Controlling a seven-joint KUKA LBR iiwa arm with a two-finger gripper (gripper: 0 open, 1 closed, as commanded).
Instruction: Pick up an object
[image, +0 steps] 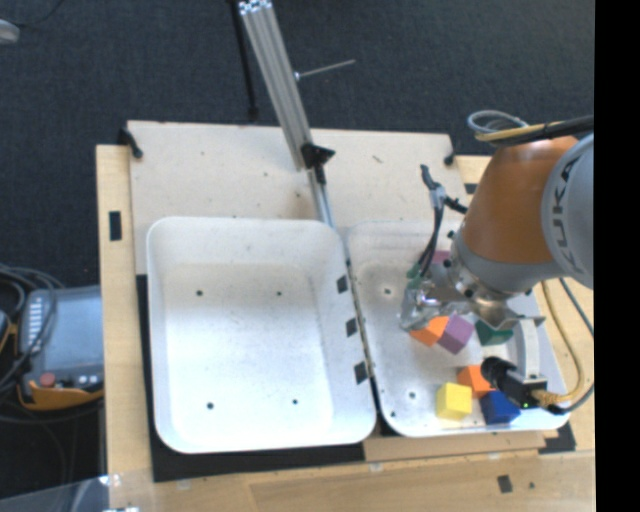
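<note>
Purple and orange blocks (445, 331) lie together in the right bin (385, 300), just beside the claw (420, 305), which hangs low over them; whether it is open or grips anything, I cannot tell. Yellow block (453, 400) and blue block (497, 407) sit nearer the front rim.

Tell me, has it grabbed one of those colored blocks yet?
Done: the arm has reached into the right bin, and its gripper sits low beside the orange block and purple block. In hand: nothing that I can see. Left: grasping and lifting one. The yellow block and blue block lie apart, nearer the front.
</note>
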